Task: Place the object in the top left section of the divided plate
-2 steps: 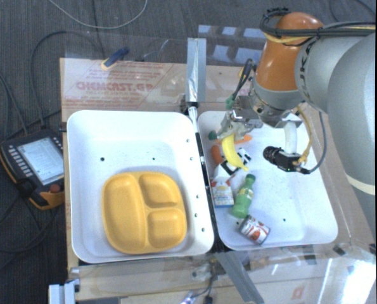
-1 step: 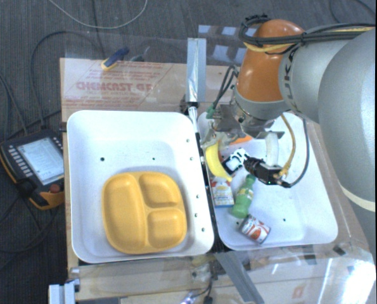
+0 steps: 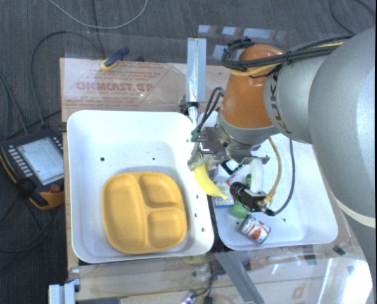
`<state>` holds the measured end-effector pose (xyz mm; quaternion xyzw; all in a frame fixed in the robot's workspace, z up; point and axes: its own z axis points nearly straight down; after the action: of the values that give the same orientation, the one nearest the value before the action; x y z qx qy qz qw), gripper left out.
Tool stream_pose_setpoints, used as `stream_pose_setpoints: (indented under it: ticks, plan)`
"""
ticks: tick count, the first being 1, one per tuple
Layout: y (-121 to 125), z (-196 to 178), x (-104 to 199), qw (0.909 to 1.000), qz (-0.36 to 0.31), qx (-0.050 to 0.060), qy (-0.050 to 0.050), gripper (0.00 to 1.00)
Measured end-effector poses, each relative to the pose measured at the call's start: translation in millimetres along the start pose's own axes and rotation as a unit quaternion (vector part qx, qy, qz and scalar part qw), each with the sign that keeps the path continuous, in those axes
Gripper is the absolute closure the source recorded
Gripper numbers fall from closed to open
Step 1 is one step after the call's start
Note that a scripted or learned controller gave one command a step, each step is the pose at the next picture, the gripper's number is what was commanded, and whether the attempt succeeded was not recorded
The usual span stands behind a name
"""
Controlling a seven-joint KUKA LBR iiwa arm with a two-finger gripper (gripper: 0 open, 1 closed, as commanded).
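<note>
Yellow plastic plate (image 3: 146, 211), smooth, rounded-square, three sections, lies flat in left bin (image 3: 87, 144), toward its front. All sections look bare. Bin itself: shallow white tray, matte, rounded corners.

Moving right: banana (image 3: 206, 180), yellow, curved, toy-like, hangs over the wall between the bins, tip pointing down-right. Its upper end sits under the tool (image 3: 199, 155). Tool state: cannot tell – wrist blocks the view, so a grip on banana not confirmed.

Right bin (image 3: 315, 227): clutter below wrist, incl. small red-and-white can (image 3: 255, 230) lying on its side, a green item (image 3: 239, 210), other bits partly hidden by cables.

Arm: grey shell, orange band, reaches in from right.

Judgement: step in hand is the carry from right bin toward plate, approx. mid-task; nothing placed yet. Next move needs travel left across the bin wall, then lowering over plate's top left section before release. Risk: banana drops at the wall if grip is poor.
</note>
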<state>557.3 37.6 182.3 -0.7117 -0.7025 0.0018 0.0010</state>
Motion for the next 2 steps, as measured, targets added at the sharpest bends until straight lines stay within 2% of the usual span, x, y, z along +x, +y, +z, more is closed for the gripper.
stream_pose_setpoints:
  ticks: [1,2]
  plan:
    - [-33.9,-7.7,61.9,0.9987,-0.051,0.001,0.0,1.0]
    - [-46.4,12.6,73.4,0.9921,-0.126,0.0,0.0,1.0]
